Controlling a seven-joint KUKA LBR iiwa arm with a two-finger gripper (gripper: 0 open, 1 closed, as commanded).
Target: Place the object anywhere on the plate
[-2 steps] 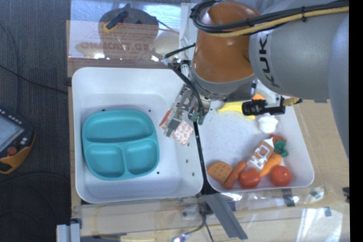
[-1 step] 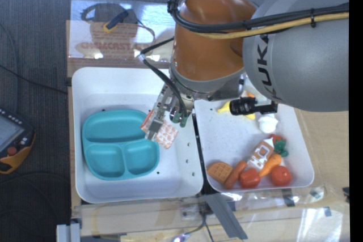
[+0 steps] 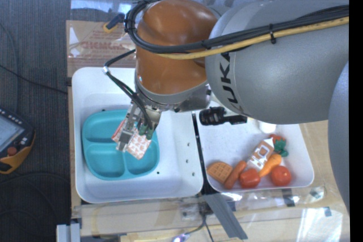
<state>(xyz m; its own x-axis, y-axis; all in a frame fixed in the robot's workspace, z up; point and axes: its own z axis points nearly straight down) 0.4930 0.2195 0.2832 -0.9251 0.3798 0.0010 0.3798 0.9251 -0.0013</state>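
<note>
While the gripper hangs over the teal plate, you see it clamped on a small red-and-white packet that dangles just above the plate's right-hand compartments. You are at the placing step, judging by this. Next you need to lower a little and release, so the packet lands inside the plate's rim

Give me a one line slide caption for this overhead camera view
KUKA arm's gripper holds a red-and-white packet over the teal divided plate in the left bin; toy food sits in the right bin.
</note>
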